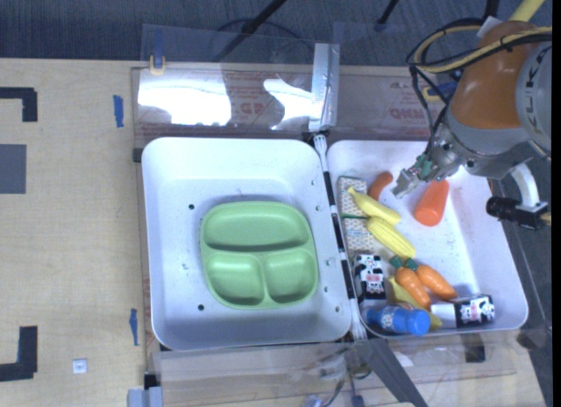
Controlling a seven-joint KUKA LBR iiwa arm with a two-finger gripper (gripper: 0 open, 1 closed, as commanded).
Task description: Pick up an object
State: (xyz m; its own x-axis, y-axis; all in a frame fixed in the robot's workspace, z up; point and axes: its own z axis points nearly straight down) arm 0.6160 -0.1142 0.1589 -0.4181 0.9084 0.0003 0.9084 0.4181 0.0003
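Note:
My gripper [407, 181] hangs low over the back of the right bin [495, 247], reaching in from the right. It sits between a small red-orange piece [379, 185] on its left and an orange cylinder [431, 203] just to its right. Nothing is visibly held. Two yellow corn-like pieces [375, 208] [392, 239] lie in front of it. Further forward are orange carrots [425, 281], a black-and-white cow-patterned block [371, 274], a blue item [399, 319] and a cow-patterned tube [473, 310].
The left bin [166, 221] holds a green divided plate [259, 252]. A central ridge [331, 212] separates the bins. A clear plastic panel [228, 98] stands behind the left bin. A checked mat [353, 228] lies along the right bin's left wall.

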